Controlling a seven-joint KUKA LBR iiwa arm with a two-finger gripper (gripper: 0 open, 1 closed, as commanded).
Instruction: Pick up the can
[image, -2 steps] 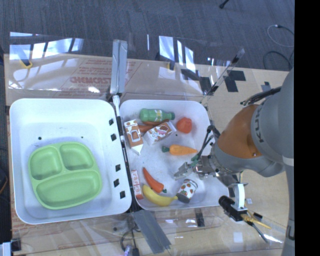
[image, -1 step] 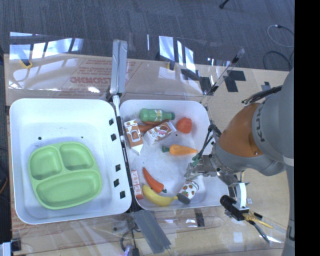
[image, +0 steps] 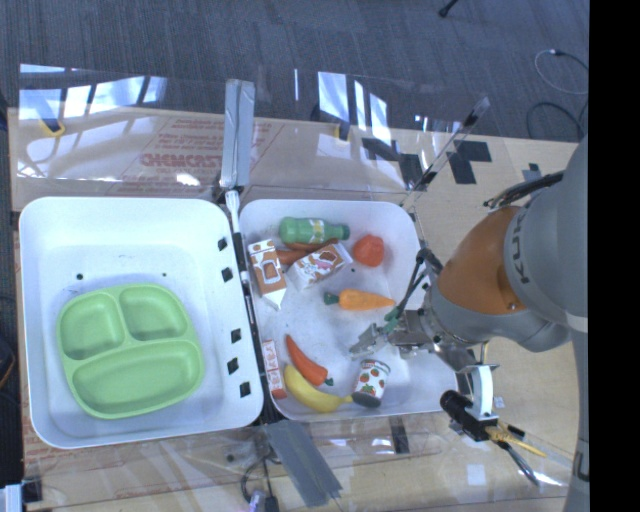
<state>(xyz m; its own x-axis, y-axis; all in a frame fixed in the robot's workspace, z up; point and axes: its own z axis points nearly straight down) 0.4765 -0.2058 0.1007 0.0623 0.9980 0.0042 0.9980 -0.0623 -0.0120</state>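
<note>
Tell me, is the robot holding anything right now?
No. The tool hangs open just above the can, with nothing between its fingers.

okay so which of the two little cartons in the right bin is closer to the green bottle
The tilted carton just below the green bottle is closer. The other carton stands further left, against the bin's left wall.

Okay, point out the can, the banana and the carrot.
can (image: 369, 381), camera view, on its printed side.
banana (image: 311, 392), camera view, mid-curve.
carrot (image: 364, 299), camera view, on its orange body.

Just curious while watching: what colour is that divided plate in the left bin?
Light green, seen best in the camera view: the divided plate.
</note>
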